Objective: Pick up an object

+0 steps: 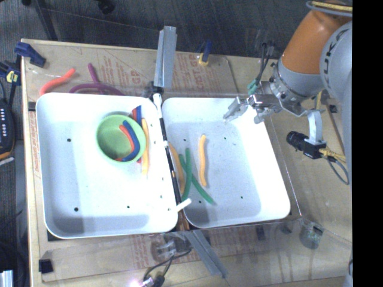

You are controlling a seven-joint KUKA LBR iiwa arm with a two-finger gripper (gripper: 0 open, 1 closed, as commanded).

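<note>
I'm hovering my gripper, fingers apart and holding nothing, at the right bin's upper edge, with the orange strip lying lower left, long axis up-down in frame.
</note>
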